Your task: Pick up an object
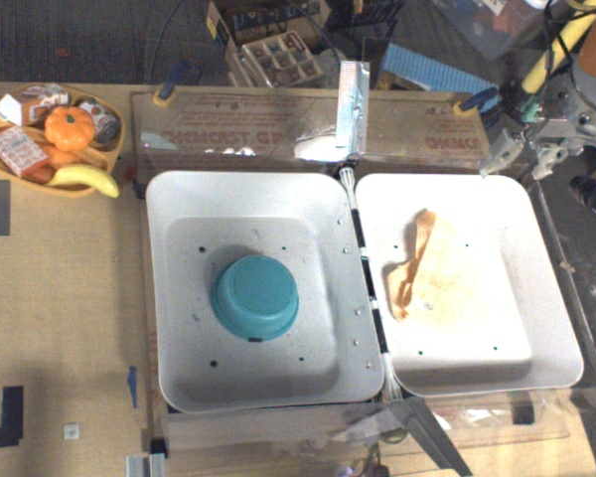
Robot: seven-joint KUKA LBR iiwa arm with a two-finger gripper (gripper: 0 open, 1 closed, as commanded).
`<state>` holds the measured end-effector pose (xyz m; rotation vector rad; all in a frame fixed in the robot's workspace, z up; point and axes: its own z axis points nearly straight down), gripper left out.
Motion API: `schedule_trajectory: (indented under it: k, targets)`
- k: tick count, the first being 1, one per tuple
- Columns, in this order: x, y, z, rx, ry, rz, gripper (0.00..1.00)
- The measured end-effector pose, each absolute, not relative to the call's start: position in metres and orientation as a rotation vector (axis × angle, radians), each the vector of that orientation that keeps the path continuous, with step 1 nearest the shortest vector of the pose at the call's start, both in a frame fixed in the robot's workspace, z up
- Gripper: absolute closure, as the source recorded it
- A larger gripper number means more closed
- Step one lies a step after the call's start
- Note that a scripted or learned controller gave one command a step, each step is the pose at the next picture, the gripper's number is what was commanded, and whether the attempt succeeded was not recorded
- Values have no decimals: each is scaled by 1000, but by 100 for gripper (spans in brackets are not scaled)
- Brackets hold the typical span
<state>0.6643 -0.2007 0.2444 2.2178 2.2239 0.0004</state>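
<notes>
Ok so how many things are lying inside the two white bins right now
2. A teal bowl sits upside down in the left bin, and a wooden spoon lies in the right bin.

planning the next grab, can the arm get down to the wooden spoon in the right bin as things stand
Probably yes. The wooden spoon lies flat and alone on the floor of the right bin, away from the walls, with nothing over it. The teal bowl sits in the left bin.

Teal bowl (256, 297) upside down, middle of left bin (179, 207); wooden spoon (413, 264) flat in right bin (546, 266)
</notes>
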Motion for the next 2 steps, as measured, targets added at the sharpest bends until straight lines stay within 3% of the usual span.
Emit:
schedule_trajectory:
  k: [1, 2]
  targets:
    - [648, -181, 121, 2337, 2097, 0, 0]
    - [667, -121, 102, 2215, 2228, -1, 0]
